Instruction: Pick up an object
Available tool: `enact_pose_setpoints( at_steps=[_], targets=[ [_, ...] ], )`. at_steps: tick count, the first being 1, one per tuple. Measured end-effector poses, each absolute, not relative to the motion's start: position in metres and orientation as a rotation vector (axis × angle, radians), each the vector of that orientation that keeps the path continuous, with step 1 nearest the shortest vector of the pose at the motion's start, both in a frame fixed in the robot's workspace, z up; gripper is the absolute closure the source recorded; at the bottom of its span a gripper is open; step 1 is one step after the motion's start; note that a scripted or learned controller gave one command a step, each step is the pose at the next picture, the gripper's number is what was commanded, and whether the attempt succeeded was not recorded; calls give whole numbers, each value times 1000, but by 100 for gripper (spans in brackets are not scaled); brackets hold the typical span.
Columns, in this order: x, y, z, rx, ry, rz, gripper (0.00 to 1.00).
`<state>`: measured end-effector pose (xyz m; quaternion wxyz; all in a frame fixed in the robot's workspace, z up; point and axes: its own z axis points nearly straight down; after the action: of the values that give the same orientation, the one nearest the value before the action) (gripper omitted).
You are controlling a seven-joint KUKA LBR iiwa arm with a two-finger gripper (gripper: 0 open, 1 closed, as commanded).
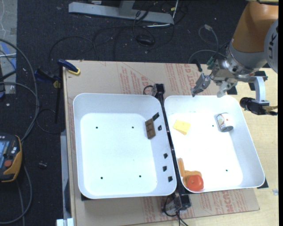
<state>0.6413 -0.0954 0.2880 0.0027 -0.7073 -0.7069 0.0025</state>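
While the arm hovers at the bin's rim:
Pincer [209, 87]: spread wide, holding nothing.
Can [224, 122]: five o'clock of pincer, lying tilted.

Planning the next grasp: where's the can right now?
The can lies in the right bin, upper right part, right of the yellow block.

Counter [115, 77]: tan board with red print, centre of frame. Blue-yellow clamp [68, 67] at its upper-left corner. Black cables [132, 37] across dark floor, top of frame. Grey bar [119, 12] at top centre. Orange-black handheld device [9, 159] at left edge.
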Motion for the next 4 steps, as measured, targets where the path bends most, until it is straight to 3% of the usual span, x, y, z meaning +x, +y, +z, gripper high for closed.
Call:
enact_pose_setpoints(
  at_steps=[1, 4],
  targets=[
    [642, -95, 292, -2222, -2222, 0, 0],
    [638, -94, 143, -2219, -2218, 6, 0]
  ],
)
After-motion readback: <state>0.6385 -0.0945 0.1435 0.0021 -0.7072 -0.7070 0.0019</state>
